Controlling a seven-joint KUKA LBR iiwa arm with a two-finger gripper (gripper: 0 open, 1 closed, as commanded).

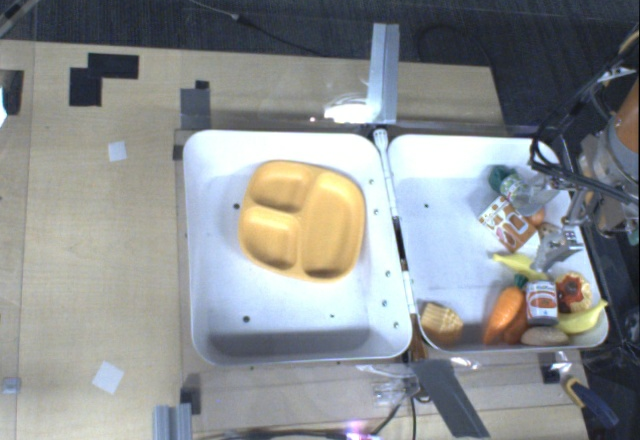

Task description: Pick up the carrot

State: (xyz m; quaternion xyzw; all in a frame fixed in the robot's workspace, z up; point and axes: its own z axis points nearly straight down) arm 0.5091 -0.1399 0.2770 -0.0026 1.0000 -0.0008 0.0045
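- Carrot (505,312): smooth orange tapered plastic toy, lying at about 5 o'clock in the right bin (440,228), near its front wall, fat end up, tip toward the rim.
- Gripper (558,246): metallic two-finger piece, over the right side of the right bin at roughly 3 o'clock, above and right of the carrot, apart from it. Finger spacing: cannot tell; too small and cluttered. Nothing clearly seen between them.
- Arm (615,158): grey with dark cables looped around, enters at the 3 o'clock edge.
- Small jar (541,301): cylindrical, red-and-white label, writing too small to read; just right of the carrot, touching or nearly so.
- Banana (585,318): yellow curved, glossy, at the 5 o'clock corner.
- Red-orange round fruit (571,289): beside the jar, kind unclear.
- Tan bread-like piece (442,321): rounded, matte, at the bin's 7 o'clock corner, left of the carrot.
- Printed packet (503,216): white and orange, text unreadable, at about 2 o'clock.
- Green item (501,176): leafy-looking, just above the packet.
- Left bin (215,228): shallow white plastic, rounded corners, holds a yellow divided tray (301,218), three compartments, smooth, matte, centre-high.
- Bench (90,258): pale wood-grain surface, black square marks at 10 o'clock.
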